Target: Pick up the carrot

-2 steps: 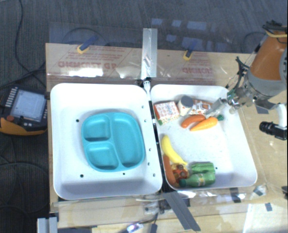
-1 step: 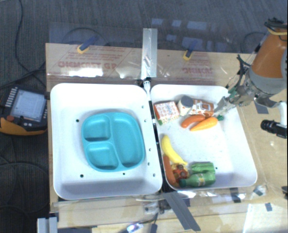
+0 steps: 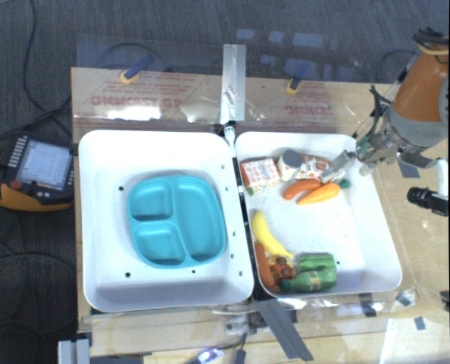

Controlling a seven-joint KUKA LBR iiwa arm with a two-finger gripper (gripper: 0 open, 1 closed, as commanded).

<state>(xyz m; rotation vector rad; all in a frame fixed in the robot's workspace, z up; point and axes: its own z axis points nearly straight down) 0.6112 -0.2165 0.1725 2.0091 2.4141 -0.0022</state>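
Looked dicey — carrot (image 3: 320,193) lay in the right bin (image 3: 376,233) touching an orange-red veggie (image 3: 301,188), gripper (image 3: 337,170) right over its top end, grip state impossible to tell — could've easily snagged that neighbour or slipped off.

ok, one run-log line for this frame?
task: pick up carrot | gripper: down at carrot, right bin | carrot: lying in bin, not lifted | left bin: blue tray
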